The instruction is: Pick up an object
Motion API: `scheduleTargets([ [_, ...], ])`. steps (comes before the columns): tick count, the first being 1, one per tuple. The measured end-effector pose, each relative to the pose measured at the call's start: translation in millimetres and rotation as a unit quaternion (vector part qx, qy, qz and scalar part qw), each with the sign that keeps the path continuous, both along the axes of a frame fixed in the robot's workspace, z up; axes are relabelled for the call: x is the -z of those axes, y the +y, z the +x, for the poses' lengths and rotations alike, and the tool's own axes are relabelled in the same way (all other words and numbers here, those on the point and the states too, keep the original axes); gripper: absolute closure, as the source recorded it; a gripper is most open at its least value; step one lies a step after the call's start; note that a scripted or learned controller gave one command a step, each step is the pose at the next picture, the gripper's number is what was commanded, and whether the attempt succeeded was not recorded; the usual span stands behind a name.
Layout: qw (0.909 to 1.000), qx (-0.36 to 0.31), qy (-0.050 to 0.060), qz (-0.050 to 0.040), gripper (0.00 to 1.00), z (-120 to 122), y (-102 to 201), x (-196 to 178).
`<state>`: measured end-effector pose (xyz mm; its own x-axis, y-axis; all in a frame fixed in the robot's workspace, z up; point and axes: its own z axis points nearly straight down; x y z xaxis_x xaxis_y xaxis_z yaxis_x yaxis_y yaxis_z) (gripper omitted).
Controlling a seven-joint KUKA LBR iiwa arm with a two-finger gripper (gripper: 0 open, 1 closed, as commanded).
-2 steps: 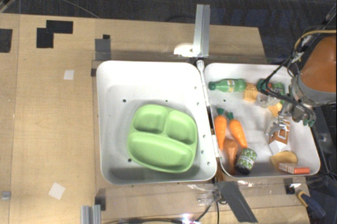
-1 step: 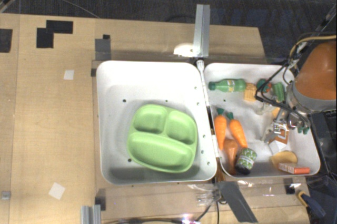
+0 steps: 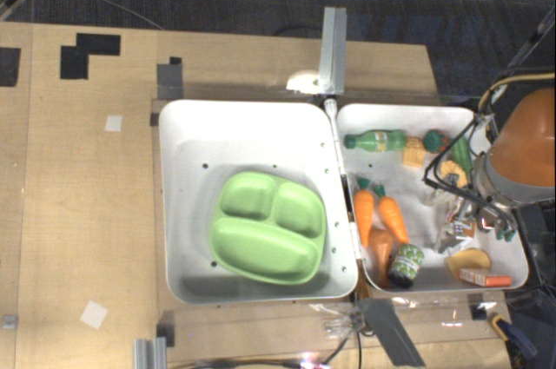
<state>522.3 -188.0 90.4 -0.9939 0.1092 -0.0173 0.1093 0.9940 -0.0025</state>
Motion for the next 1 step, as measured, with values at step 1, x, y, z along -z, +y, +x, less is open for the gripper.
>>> scheduleTargets([
  [1, 0.9978, -0.067, -0.001, -0.0009, 0.00, 12.3, 47.0, -0.5],
])
